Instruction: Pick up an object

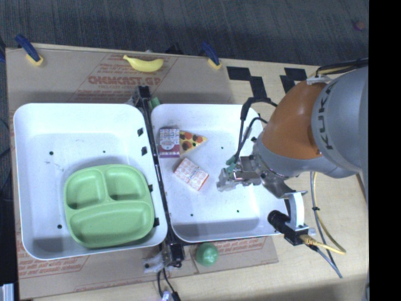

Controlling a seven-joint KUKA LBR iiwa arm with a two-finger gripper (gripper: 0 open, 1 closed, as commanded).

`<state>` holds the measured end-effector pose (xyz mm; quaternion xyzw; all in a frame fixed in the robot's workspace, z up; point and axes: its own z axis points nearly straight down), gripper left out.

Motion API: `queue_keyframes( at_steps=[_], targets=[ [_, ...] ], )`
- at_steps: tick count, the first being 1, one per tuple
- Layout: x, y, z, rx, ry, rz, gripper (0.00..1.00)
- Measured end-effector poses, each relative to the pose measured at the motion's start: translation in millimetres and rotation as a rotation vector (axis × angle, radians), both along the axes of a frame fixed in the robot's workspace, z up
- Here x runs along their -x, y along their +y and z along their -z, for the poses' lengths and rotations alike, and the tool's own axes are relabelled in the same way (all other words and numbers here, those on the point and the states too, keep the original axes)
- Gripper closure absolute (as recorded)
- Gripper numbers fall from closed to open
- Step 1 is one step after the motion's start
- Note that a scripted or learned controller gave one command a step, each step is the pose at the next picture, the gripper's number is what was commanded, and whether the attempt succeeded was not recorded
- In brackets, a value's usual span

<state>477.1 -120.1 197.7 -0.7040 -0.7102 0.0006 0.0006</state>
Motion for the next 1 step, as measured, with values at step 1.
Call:
queue_keyframes(
  at_steps=[1],
  targets=[
    [0.5, -40.4, -4.2, 0.0, -0.001, 0.005, 1.0]
  ],
)
